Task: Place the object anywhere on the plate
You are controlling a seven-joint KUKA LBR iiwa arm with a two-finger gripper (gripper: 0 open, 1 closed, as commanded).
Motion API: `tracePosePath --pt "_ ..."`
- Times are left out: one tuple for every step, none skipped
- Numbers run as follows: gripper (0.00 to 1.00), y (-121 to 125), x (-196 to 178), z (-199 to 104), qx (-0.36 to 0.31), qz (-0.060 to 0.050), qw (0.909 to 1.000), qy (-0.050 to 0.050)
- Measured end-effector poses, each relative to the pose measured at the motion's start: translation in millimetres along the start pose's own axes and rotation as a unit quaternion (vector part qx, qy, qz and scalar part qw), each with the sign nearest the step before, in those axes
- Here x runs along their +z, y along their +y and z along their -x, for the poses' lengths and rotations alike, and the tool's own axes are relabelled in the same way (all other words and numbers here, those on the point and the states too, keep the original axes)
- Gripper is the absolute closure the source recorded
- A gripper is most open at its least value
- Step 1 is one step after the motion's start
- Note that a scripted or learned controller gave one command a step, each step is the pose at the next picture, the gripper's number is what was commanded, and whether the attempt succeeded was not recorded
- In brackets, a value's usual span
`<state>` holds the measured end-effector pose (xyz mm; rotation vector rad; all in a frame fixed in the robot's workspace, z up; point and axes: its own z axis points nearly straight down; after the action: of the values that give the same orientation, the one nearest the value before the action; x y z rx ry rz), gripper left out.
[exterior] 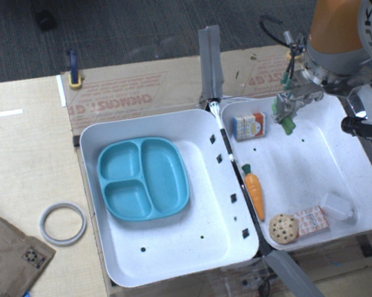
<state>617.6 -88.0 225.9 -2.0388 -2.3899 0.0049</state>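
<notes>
A light blue plate (pixel 143 179) with three compartments lies in the left bin (pixel 181 250). The right bin (pixel 333 149) holds a small milk carton (pixel 248 126) at its back left, a toy carrot (pixel 254 193) along its left wall, a cookie (pixel 282 228) and a pink snack packet (pixel 311 219) near the front, and a clear plastic cup (pixel 338 207) lying at the front right. My gripper (pixel 287 121) hangs over the back of the right bin, just right of the milk carton, with nothing seen between its fingers.
A roll of tape (pixel 63 222) and a cardboard box (pixel 5 267) lie on the bench left of the bins. A divider (pixel 235 171) with black clips separates the two bins. The arm's orange band (pixel 338 5) rises at the upper right.
</notes>
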Motion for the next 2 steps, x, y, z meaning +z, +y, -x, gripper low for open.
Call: tracePosePath --pt "1.0 18.9 -0.2 -76.4 -0.117 0.0 0.9931 0.0" --pt "1.0 65.9 34.6 -169.1 -0.072 0.001 0.9974 0.0"
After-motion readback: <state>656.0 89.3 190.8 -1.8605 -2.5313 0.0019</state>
